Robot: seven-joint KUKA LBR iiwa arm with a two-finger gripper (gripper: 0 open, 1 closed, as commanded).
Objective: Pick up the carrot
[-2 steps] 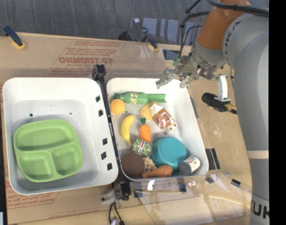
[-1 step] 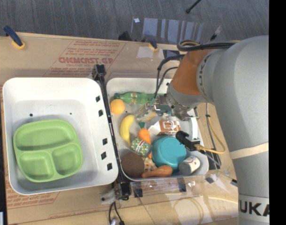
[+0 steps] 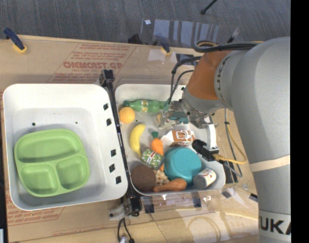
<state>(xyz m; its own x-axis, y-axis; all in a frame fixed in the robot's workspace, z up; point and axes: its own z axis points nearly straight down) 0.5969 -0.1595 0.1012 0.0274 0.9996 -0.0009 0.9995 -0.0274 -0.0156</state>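
Note:
The carrot (image 3: 157,146) is a short orange piece with a green top. It lies in the middle of the right bin (image 3: 144,91), between the banana (image 3: 137,137) and a small printed carton (image 3: 183,136). My gripper (image 3: 166,117) hangs over the back half of that bin, just right of the green bottle (image 3: 144,105). It is behind the carrot, apart from it, and nothing shows in its grasp.
The right bin is crowded: an orange (image 3: 126,115), a green can (image 3: 151,158), a teal bowl (image 3: 182,164), a brown round object (image 3: 143,176), an orange-brown sausage-shaped piece (image 3: 170,185) and a white cup (image 3: 205,177). The left bin (image 3: 23,97) holds a green divided plate (image 3: 51,161).

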